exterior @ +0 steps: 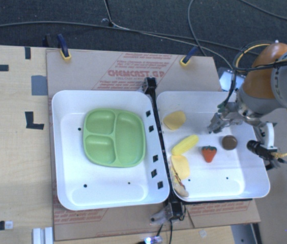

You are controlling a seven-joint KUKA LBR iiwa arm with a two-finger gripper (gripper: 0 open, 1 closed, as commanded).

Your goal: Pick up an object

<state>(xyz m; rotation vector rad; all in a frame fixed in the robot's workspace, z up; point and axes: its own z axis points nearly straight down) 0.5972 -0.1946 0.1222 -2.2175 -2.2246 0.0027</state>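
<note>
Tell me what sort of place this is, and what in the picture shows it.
Probably a robotics lab's grasping test bench: two white bins clamped to a cardboard sheet, toy food such as a strawberry and a corn cob, loose cables, and the arm's tool.

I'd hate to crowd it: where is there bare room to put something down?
Free: the left bin floor around the green plate, especially its front strip, and the right bin front, below the strawberry. Crowded: near the divider, where yellow pieces cluster, and around the gripper.

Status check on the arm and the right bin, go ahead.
Gripper low over right bin, nothing seen held. Brown ball nearest, strawberry beside it. Nothing blocking.
</note>
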